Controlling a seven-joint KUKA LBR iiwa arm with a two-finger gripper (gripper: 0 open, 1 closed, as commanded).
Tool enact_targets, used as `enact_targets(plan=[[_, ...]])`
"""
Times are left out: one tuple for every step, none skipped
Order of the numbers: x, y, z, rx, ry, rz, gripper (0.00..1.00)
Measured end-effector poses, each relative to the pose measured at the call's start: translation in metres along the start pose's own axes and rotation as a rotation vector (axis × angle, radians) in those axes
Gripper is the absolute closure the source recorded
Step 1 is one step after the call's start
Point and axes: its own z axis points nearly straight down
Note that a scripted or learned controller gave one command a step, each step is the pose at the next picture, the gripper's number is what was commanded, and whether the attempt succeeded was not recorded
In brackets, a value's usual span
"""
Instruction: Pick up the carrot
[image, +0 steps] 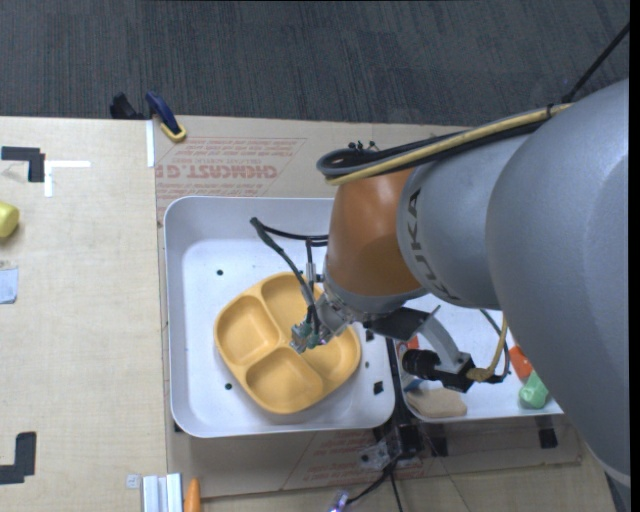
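An orange piece with a green end, probably the carrot (524, 372), lies in the right bin (480, 415), mostly hidden behind the arm's big grey link. The gripper (308, 335) hangs low over the yellow divided plate (262, 340) in the left bin (195, 300), close to the plate's right compartments and far to the left of the carrot. The wrist with its orange band (370, 235) covers the gripper's upper part.
A beige, bread-like object (436, 403) lies at the right bin's front edge, beside a black fitting. Cables trail from the wrist across the left bin. A small yellow object (6, 220) sits on the bench far left, and a blue clamp (165, 116) at the back.
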Motion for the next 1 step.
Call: enact_targets(plan=[[-0.0014, -0.0157, -0.0456, -0.001, -0.003, 0.402, 1.0]])
